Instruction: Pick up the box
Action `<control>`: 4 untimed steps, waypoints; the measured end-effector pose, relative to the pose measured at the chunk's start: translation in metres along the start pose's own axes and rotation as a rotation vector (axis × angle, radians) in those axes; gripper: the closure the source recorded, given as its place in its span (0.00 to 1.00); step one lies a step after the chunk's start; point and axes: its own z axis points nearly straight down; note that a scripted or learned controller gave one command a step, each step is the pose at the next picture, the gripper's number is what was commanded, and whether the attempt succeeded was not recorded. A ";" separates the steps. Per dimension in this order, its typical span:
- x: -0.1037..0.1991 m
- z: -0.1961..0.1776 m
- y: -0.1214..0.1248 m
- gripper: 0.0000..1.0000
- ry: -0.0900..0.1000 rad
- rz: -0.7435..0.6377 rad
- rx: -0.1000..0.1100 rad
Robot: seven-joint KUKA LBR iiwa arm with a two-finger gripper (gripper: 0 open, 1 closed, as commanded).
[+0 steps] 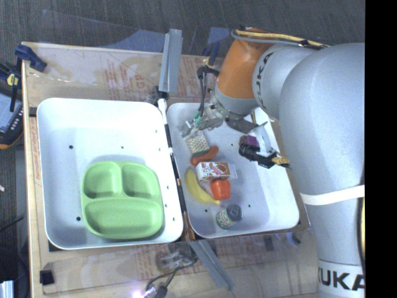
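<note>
Box (214, 170) position: centre of the frame, in the right bin (282, 207), lying flat with its printed face up. It touches a sausage (205, 154) along its upper edge, a banana (198, 189) at its lower left and an orange-red object (221, 189) at its lower edge. A checkered item (197, 143) lies just above the sausage, and a small jar (228, 216) sits below the cluster.

Gripper (197, 124) position: upper part of the right bin, above the checkered item, near the box but apart from it. Finger spacing cannot be told; nothing is visibly held.

Procedure, as judged: shift the gripper toward lower frame until centred over the box. Align the fingers across the box's short sides, left and right, where neighbours crowd least. Descend vertically; avoid catching the sausage or banana. Close firmly, then lift straight up. The left bin (56, 166) holds a green tray (121, 200).
</note>
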 end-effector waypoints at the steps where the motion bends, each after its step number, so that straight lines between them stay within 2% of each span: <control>1: 0.027 -0.169 0.024 1.00 0.001 -0.144 -0.003; 2: 0.061 -0.137 0.037 1.00 0.002 -0.501 -0.001; 3: 0.061 -0.137 0.037 0.00 0.002 -0.500 0.000; 4: 0.017 -0.063 0.004 0.00 0.002 -0.337 0.001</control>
